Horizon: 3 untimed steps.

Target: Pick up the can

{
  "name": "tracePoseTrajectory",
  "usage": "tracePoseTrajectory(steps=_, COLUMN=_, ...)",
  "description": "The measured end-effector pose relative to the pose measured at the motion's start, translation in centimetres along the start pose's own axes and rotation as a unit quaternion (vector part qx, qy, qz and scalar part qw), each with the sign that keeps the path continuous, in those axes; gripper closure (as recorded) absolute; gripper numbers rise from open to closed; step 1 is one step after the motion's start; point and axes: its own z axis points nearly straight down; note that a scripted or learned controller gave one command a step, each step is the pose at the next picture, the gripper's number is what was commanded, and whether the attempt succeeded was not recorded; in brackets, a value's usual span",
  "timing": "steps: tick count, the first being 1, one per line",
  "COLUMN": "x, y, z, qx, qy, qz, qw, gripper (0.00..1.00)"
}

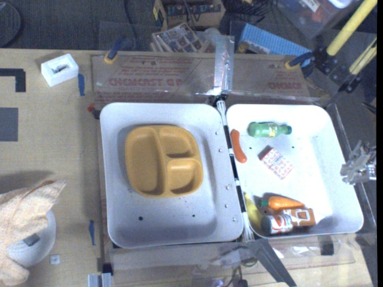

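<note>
One can [276,223] lies sideways, top pointing left.

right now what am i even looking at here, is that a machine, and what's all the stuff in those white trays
One camera looks down at a slant on a bench with two shallow white bins. The left bin holds a yellow divided plate. The right bin holds a green bottle, a toy sausage, a small patterned packet, a carrot, something yellow and the can lying on its side. The metal piece at the right edge is the robot's gripper, hovering by the bin's rim, holding nothing.
</note>
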Motion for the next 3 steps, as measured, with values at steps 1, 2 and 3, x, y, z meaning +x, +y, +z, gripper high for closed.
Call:
tracePoseTrajectory(steps=1, x=-0.1, y=0.0, z=4.5, qx=-0.001, qy=0.001, qz=-0.182, qw=0.9833, gripper=1.00)
tracePoseTrajectory(steps=2, x=-1.3, y=0.1, z=-4.5, qx=0.000, qy=-0.002, qz=-0.255, qw=0.9670, gripper=1.00)
tracePoseTrajectory(steps=3, x=-2.6, y=0.2, z=-12.7, qx=0.001, qy=-0.003, qz=-0.392, qw=0.9198, gripper=1.00)
